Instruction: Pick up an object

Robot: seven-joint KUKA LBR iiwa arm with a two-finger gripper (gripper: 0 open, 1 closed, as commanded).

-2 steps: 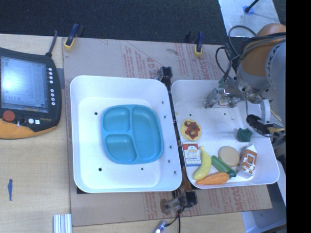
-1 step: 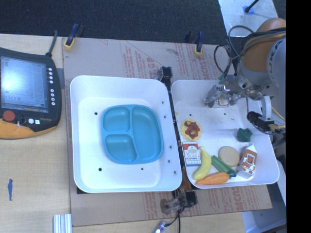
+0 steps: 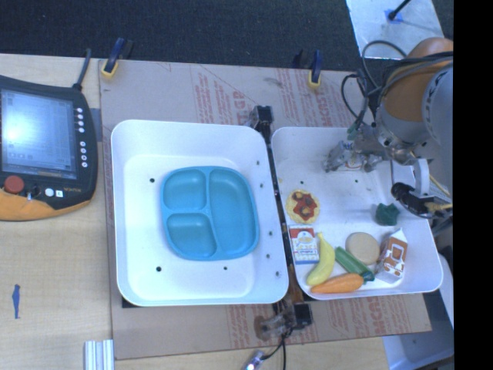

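Observation:
The right bin holds several toy foods: a small pizza, a red-and-white carton, a yellow banana, an orange carrot, a green cucumber, a tan round cookie, a white-and-orange box and a small dark green piece. My gripper hangs over the bin's far part, above and right of the pizza, with nothing visibly between its fingers.
The left bin carries a blue three-compartment plate. A teach pendant lies on the bench at the far left. Clamps sit along the cardboard's far edge. The arm's body fills the right side.

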